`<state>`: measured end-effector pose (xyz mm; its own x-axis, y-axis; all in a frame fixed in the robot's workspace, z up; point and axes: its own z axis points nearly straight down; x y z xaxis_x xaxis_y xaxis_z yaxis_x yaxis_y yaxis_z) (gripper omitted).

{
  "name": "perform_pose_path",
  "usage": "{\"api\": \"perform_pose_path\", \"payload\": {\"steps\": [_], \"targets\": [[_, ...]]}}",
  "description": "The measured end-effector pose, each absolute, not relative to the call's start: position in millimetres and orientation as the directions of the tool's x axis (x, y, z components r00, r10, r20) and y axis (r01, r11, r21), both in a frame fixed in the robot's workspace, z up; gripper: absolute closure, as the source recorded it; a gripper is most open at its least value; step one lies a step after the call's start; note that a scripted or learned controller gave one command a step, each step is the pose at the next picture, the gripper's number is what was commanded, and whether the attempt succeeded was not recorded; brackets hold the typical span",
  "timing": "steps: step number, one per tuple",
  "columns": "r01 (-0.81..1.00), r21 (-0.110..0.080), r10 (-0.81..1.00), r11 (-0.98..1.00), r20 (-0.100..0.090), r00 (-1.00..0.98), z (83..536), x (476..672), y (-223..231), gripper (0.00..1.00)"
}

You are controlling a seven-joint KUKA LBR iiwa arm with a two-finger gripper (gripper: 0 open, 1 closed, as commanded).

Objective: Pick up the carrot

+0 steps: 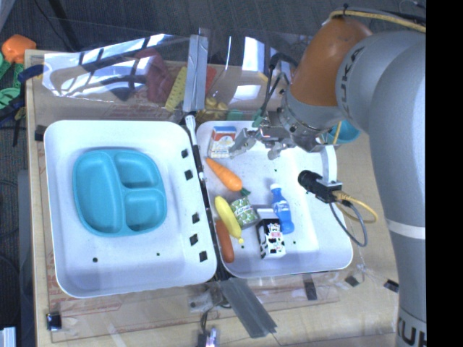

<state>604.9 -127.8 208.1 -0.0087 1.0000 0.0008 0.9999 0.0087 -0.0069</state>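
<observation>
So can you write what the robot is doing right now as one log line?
task: pick up carrot | carrot: lying in right bin, not held | gripper: above bin's far end, near small carton

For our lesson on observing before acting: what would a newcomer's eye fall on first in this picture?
First the big grey arm with its orange band, reaching in from the right, its gripper over the far end of the right bin. Next, the blue divided tray lying alone in the left bin. Then the right bin's cluster: the carrot, a banana, a blue bottle and a cow toy.
</observation>
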Motion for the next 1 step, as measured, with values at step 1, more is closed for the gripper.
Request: {"api": "perform_pose_path", "payload": {"steps": [1], "targets": [[0.999,-0.006,0.999,0.046,0.0,-0.046,93.2,618.6,-140.2,0.0]]}}
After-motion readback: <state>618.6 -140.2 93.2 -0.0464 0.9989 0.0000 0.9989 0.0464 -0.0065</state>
